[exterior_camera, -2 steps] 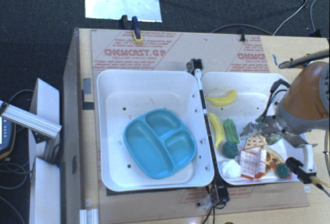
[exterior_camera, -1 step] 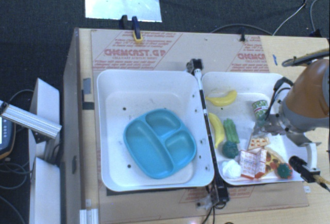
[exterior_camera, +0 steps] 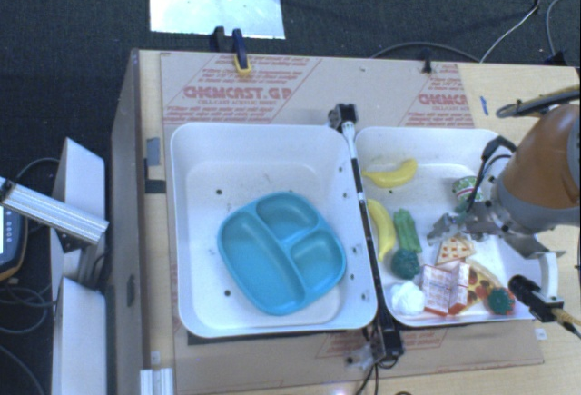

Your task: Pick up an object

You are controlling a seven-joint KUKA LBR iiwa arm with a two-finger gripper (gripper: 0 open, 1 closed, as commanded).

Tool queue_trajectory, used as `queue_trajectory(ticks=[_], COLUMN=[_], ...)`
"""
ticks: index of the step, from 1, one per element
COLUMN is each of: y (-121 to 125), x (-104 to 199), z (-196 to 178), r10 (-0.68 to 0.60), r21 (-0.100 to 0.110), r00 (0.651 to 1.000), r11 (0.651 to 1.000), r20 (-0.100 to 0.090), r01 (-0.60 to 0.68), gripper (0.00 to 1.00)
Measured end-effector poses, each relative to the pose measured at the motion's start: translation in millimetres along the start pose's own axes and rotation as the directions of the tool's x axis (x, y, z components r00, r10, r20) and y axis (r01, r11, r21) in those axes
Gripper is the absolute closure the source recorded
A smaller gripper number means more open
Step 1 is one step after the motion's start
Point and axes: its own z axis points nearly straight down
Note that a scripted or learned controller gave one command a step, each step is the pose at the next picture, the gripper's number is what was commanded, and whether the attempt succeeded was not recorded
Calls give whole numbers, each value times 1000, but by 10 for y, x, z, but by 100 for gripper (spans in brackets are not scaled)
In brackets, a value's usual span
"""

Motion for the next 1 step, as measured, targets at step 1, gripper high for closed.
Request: queue_trajectory(ticks=[1], y=[600], x=[246], z=[290], r10=[1], r21=[33], r00=[1000], r11=[999], r20=[-12], r01=[-1], gripper=[0])
